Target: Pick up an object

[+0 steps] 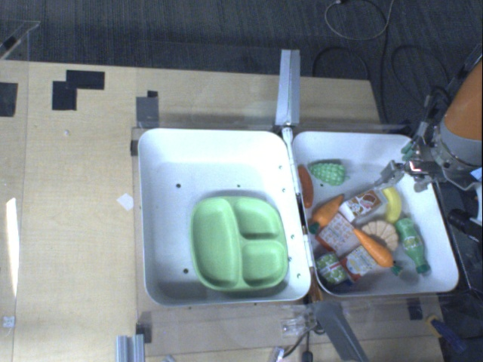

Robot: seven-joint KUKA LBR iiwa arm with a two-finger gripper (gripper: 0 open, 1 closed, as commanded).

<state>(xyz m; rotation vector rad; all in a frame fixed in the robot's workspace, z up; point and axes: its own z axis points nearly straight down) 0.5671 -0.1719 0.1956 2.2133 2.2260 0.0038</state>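
Observation:
The right bin [355,148] holds several toy foods: a green bumpy fruit [327,173], a red sausage [305,185], two orange carrots [326,211] [373,248], a yellow banana [392,203], a green bottle [411,244], small printed packets [362,204] and a green can [330,268]. My gripper [405,178] hangs over the bin's right side, just above and right of the banana. Its two fingers look spread, open, with nothing between them. The grey arm with its orange band [464,104] comes in from the right.
The left bin [166,202] carries a light green divided plate [238,241]. A metal post [289,89] stands behind the wall between the bins. Black cables [377,21] lie on the dark floor beyond the bench.

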